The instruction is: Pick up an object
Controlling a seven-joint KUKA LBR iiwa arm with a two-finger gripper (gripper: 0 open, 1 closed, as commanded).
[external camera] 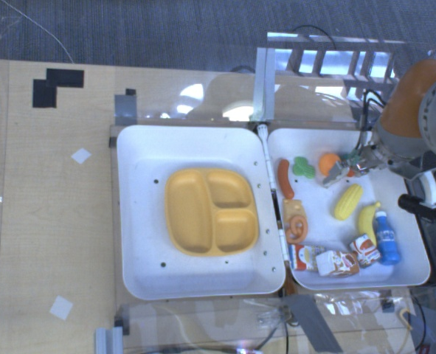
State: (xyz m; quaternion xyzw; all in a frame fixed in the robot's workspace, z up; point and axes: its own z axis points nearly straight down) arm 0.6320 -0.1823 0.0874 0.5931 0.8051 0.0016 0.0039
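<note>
My gripper (340,172) hangs low over the back half of the right bin (417,271), reaching in from the right. It is right beside an orange round object (328,162) and partly overlaps its lower right side. A green toy (303,167) lies just left of the orange one. A yellow corn cob (347,201) lies directly below the gripper. I see nothing clearly held.
Also in the right bin are a red sausage (284,178), a brown pastry (296,223), a banana (367,220), a blue bottle (386,238) and red-white packets (334,261). The left bin (140,271) holds a yellow divided plate (211,211). A metal rack (336,61) stands behind.
</note>
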